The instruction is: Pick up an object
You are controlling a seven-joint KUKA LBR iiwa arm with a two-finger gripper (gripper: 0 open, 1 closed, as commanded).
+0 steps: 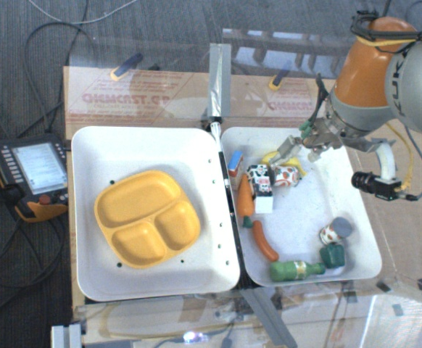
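- Objects for picking lie in the right bin (356,194), right of the frame's centre: a yellow banana-like piece (275,156) and a red-and-white item (286,177) at the upper middle, a black-and-white cow-patterned box (259,178) beside them, and a white cube (264,204) just below that box.
- Along the bin's left wall sit a blue-and-white piece (234,162), an orange carrot (245,199) below it, and an orange-red sausage (265,241) lower still.
- At the bin's lower right are a green bottle (296,270), a dark green cup (333,256), a grey disc (341,228) and a small brown-and-white item (329,234) touching the disc.
- Pincer (292,148) hangs over the upper part of the right bin, just above the banana-like piece; whether its tips are apart or together I cannot tell, and nothing is seen clamped in it.
- Grey arm (374,71) with its orange band enters from the upper right of the frame.
- Left bin (95,151) holds a yellow divided tray (147,217), tilted, near its middle.
- A handheld control pendant (30,171) lies on the floor at the left edge, beside the table (138,100).
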